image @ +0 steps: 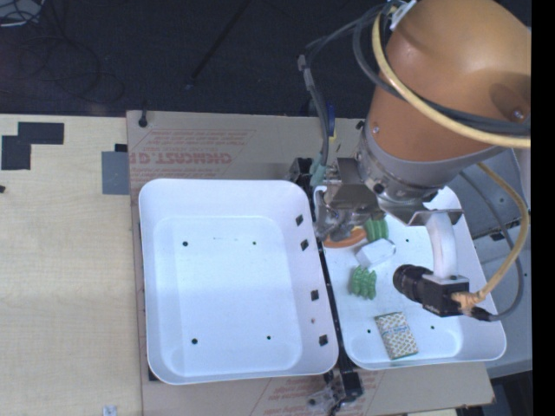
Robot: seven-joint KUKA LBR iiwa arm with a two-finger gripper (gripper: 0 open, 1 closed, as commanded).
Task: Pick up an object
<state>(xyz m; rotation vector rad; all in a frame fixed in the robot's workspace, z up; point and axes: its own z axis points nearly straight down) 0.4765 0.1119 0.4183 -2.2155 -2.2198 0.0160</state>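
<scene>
Near edge of right bin (486,350): flat patterned rectangular packet (396,334). Farther in: knobbly green block (362,282), white block (375,253), then orange piece (345,241) & second green block (375,230) by far-left corner, under gripper (334,219). Left bin (227,280): smooth white plastic.

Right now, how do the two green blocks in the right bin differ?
The upper green block lies next to the white block and partly under the arm; the lower green block lies apart, in full view. The upper one looks brighter and smaller, the lower one darker and larger. Both are green, in the right bin.
</scene>
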